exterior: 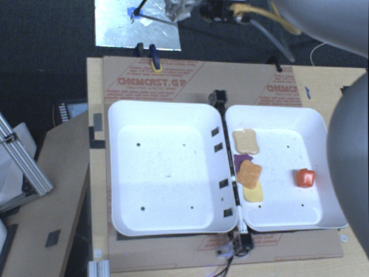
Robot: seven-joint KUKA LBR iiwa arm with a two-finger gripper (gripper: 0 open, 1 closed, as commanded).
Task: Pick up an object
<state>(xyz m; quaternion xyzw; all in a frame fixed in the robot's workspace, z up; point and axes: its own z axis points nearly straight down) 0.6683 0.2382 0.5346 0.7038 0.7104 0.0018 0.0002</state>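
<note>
Top centre hand [183, 2], far above red pepper [305, 178]

A robotics lab: aluminium framing [23, 160], taped white bins [167, 172] on cardboard [190, 77], loose cables [271, 16].

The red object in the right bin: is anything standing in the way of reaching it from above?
Nothing visible does. The red object lies alone on the right bin's floor, apart from the cluster of tan, orange, yellow and purple pieces near the divider.
</note>
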